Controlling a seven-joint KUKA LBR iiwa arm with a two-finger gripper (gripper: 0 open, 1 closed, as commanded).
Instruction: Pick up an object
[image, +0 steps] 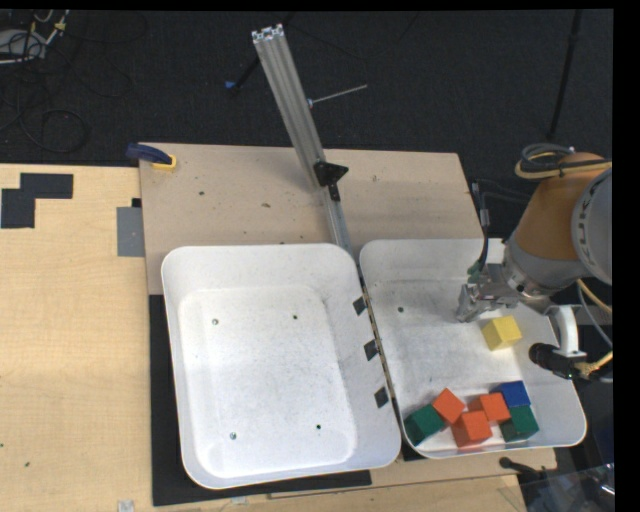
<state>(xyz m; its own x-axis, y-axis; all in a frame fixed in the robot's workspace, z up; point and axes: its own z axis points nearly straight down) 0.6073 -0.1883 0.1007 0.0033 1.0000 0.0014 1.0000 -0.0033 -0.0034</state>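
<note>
no brand, label or readable writing shows on anything here. two shallow white bins sit side by side on a pale wooden bench. the left bin (265, 360) has speckled white floor showing. the right bin (420, 300) holds small blocks: a yellow block (501, 332) alone near the middle right, and a cluster at the near edge of orange blocks (471, 414), green blocks (425, 423) and a blue block (514, 393). the gripper (480, 298) hangs low over the right bin, just beside the yellow block, up and left of it; whether its jaws are apart or together cannot be told. a slanted aluminium rail (296, 110) rises behind the bins. dark floor with cables lies beyond the bench.
</note>
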